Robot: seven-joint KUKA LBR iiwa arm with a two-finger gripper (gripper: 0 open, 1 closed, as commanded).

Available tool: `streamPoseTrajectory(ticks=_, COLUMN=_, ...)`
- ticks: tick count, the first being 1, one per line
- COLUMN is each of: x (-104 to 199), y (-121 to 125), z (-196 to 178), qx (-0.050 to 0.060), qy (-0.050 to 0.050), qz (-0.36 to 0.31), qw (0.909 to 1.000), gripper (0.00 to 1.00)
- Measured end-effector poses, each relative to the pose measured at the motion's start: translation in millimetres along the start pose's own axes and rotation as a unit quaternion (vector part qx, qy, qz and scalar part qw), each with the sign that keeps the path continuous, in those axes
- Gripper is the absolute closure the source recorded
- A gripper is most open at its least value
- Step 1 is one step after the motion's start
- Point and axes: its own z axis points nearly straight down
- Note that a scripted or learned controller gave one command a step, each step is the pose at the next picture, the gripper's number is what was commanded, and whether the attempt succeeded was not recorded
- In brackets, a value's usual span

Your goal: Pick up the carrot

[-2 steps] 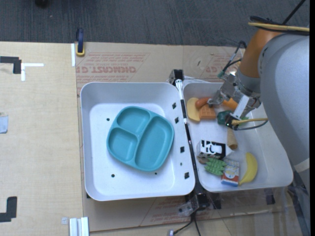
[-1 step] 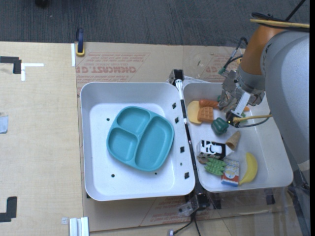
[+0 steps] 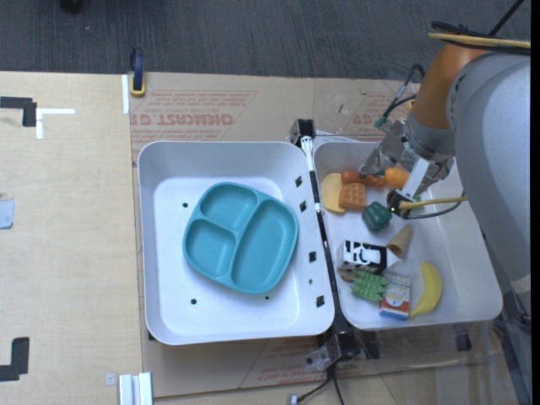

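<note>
The arm [image 3: 498, 142] looms nearest. Left to right: teal plate [image 3: 240, 236] in the left bin [image 3: 160, 251]; the carrot [image 3: 384, 176], at the right bin's far end, sits under the jaws, their spread unclear. Probably light, stiff, smooth; grip mid-body.

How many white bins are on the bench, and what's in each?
2. The left bin holds a teal divided plate. The right bin holds toy food, including a banana; the arm may hide some.
</note>
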Motion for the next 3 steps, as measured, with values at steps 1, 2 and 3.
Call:
streamPoseTrajectory(ticks=1, x=-52, y=12, z=12, qx=-0.001, qy=0.001, qz=0.014, qw=0.9999, gripper=0.00)
streamPoseTrajectory(ticks=2, x=-53, y=13, z=2, qx=-0.003, qy=-0.001, qz=0.010, qw=0.9999, gripper=1.00)
streamPoseTrajectory(ticks=3, x=15, y=-3, z=17, qx=0.001, qy=0.001, qz=0.039, qw=0.9992, gripper=1.00)
